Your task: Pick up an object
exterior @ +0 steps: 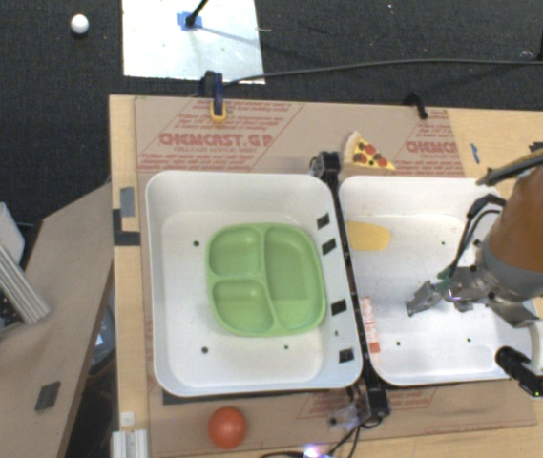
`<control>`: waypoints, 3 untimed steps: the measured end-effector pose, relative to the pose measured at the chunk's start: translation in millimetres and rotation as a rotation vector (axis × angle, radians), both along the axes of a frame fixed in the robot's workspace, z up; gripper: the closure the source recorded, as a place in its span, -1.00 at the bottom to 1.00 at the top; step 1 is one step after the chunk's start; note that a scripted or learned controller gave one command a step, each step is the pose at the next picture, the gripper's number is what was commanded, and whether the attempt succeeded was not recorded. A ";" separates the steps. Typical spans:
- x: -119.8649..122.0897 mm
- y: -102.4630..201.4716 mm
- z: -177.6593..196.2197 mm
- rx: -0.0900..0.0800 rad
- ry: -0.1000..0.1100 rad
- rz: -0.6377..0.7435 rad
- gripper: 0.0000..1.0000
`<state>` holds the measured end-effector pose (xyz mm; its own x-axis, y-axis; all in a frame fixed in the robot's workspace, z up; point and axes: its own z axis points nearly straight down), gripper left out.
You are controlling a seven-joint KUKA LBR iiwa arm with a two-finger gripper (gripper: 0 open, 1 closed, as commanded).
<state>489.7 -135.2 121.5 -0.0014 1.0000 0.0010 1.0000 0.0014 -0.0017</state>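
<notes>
A flat yellow piece (369, 237) lies near the far left corner of the right bin (414, 375). My gripper (425, 299) hangs low over the middle of that bin, in front of and to the right of the yellow piece, with nothing seen in it. The grey arm with its orange band (538, 222) reaches in from the right. A green divided plate (265, 279) rests in the left bin (171, 256). A toy pizza slice (368, 154) lies on the board just behind the right bin.
A red ball (226, 426) sits on the bench in front of the left bin. Black clips (328, 246) line the seam between the bins. Behind the board are a white sheet (192, 27) and a small white ball (79, 24).
</notes>
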 end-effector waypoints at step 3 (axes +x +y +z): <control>13.0 2.1 23.4 -0.002 -0.008 0.003 1.00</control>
